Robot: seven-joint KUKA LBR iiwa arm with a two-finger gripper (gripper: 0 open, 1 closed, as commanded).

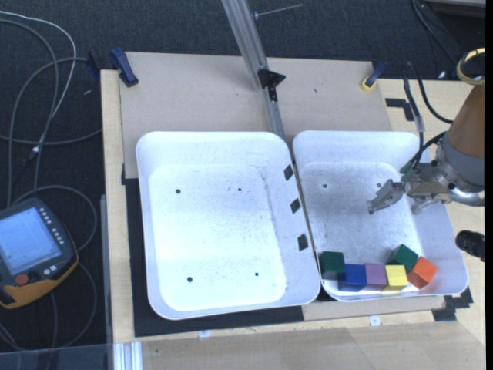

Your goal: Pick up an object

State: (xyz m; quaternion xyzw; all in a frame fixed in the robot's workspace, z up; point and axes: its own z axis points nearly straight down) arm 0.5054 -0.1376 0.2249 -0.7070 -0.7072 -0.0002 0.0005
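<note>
Several small blocks lie in a row along the front wall of the right bin [348, 151]: a dark green one [332, 264], a blue one [355, 275], a purple one [375, 274], a yellow one [396, 275], another green one [404, 256] and an orange one [423, 271]. My gripper [383, 198] hangs over the middle of the right bin, reaching in from the right, well behind the row of blocks. Nothing shows between its fingers.
The left bin [216, 222] sits beside the right one, with black clips along the shared edge. A metal pole [245, 33] slants up from between the bins. A handheld pendant [31, 245] and cables lie on the floor to the left.
</note>
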